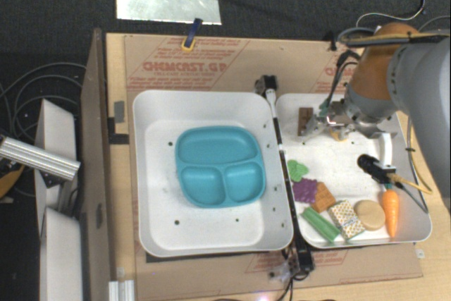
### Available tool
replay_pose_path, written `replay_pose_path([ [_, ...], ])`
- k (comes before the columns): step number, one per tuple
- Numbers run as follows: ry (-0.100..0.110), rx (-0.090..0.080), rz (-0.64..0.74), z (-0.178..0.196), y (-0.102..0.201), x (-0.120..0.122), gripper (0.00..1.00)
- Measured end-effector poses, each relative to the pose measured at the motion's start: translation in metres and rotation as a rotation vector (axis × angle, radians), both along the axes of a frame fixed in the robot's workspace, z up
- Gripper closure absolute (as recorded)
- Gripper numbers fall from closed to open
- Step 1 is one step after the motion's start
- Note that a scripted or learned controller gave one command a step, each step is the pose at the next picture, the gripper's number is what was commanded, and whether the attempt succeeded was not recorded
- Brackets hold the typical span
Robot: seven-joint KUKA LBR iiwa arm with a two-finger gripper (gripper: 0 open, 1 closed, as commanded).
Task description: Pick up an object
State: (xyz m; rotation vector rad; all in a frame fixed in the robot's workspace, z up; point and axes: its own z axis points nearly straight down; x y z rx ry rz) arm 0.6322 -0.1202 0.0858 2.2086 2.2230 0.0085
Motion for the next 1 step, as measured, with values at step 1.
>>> replay_pose_path([
  [1, 0.003, 0.001, 0.000, 0.0000, 0.0152, 0.0389, 0.00],
])
